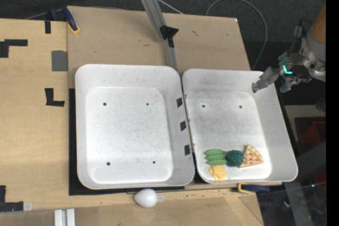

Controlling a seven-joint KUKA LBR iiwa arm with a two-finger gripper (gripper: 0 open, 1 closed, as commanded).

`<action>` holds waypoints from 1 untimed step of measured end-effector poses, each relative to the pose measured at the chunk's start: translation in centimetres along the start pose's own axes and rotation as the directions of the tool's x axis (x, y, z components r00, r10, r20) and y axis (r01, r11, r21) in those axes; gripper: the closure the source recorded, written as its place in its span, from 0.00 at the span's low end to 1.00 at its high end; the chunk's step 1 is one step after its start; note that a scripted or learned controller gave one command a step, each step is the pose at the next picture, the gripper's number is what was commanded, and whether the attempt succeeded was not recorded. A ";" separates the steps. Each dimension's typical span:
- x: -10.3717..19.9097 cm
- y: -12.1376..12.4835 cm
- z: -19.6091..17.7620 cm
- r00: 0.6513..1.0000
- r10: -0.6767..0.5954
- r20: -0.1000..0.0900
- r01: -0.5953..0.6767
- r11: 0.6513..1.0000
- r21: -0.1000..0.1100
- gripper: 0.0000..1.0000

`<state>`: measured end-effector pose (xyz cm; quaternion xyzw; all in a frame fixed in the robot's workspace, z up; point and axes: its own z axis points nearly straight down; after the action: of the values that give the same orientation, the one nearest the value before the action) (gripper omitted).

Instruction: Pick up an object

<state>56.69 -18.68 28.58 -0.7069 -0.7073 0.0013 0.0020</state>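
Note:
In the right bin (pixel 212 119), near its front edge, lies a small cluster of toy food. It holds a green pea pod (pixel 214 155), a dark green broccoli piece (pixel 233 157), a pizza slice (pixel 251 156) and a yellow piece (pixel 217 171). My gripper (pixel 273 80) hangs over the right bin's far right corner, well away from the cluster. Its two fingers stand apart with nothing between them.
The left bin (pixel 127 124) sits beside the right one. A white egg-shaped object (pixel 145 198) rests on the bench in front of the left bin. A grey metal post (pixel 153 2) slants up behind the bins. A thin cable (pixel 238 5) loops at the back.

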 end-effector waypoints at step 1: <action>0.0 0.1 -0.2 1.000 -0.001 0.001 0.001 1.000 -0.003 0.00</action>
<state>56.76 -18.67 28.78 -0.7064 -0.7078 0.0004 0.0004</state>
